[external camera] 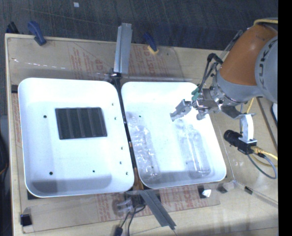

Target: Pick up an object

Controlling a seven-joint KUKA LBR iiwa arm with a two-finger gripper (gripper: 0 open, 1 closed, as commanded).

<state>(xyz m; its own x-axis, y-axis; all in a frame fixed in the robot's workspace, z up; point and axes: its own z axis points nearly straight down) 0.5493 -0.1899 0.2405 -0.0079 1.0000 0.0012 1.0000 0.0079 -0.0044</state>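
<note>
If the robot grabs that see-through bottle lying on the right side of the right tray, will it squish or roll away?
The clear bottle looks like thin plastic, so it may dent when squeezed. It lies on its side, so a nudge could roll it. It seems empty, probably light, and its smooth skin might slip from the pincer.

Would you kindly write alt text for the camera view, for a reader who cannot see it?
A grey arm's gripper hovers over the right white bin, which holds two clear plastic bottles. The left bin holds a dark ribbed block.
</note>
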